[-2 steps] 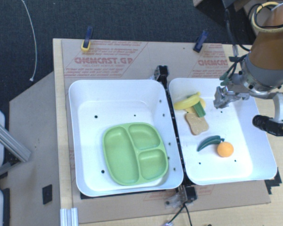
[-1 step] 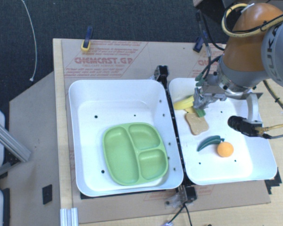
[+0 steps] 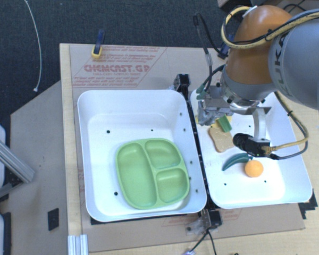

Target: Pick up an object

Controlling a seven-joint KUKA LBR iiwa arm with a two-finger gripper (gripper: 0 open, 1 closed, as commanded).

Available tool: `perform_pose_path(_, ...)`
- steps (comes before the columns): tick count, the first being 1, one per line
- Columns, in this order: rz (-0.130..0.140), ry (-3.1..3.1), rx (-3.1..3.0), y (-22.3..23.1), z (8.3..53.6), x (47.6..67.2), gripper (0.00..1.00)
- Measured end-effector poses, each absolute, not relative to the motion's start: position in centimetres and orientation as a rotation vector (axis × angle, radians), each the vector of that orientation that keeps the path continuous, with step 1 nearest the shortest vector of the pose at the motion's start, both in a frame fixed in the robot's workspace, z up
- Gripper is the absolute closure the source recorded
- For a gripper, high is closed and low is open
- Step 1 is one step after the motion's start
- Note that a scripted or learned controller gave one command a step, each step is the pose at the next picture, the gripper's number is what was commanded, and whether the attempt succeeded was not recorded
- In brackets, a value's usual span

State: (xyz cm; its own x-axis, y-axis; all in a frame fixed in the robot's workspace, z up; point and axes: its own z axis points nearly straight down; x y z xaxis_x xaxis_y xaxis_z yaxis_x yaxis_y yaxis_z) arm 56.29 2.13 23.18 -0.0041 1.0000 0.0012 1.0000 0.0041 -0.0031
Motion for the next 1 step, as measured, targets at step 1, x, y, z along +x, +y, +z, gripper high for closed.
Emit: perform_pose_path(1, -0.004, -2.226, -2.218, 7.48, 23.99, 57.32, 1.0)
